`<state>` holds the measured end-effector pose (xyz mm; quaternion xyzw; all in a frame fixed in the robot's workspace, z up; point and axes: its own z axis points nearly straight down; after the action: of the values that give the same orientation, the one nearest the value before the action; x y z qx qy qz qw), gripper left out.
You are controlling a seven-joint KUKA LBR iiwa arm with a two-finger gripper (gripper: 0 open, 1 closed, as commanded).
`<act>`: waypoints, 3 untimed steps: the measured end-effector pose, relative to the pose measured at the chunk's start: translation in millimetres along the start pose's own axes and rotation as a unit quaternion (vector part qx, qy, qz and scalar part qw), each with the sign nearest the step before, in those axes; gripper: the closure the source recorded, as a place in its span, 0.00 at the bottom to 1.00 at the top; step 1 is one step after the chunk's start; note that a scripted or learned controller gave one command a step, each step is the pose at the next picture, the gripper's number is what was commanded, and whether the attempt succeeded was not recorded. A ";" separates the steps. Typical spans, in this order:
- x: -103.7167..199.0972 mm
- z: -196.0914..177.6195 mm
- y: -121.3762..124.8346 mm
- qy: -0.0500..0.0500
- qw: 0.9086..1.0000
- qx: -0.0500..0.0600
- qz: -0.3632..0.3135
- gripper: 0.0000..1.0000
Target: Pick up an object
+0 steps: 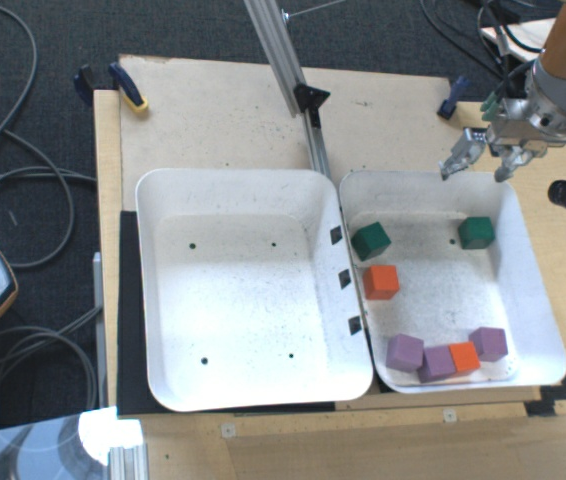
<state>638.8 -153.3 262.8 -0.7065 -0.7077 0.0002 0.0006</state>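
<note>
Nearest, along the front wall of the right bin (553, 353), sat three purple blocks (404, 351) and an orange block (464, 357), the orange one partly hidden between two purples. Farther back lay a second orange block (381, 281), then two green blocks (370, 239): seven small cubes in all. Beyond the bin's far rim the hand (477, 167) hung over the table (213, 118), fingers spread, pinching nothing.

Bright, even overhead light — soft shadows, mild glare on the white bins (233, 193), slightly grainy.
</note>
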 end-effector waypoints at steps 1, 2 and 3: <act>36.8 88.4 -66.5 0.002 1.000 0.006 0.001 0.00; 34.7 83.4 -62.9 0.000 1.000 -0.001 0.001 0.00; 28.0 102.5 -53.4 0.000 1.000 0.000 0.001 0.00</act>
<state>585.3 -125.3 160.5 -0.7072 -0.7070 0.0004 0.0005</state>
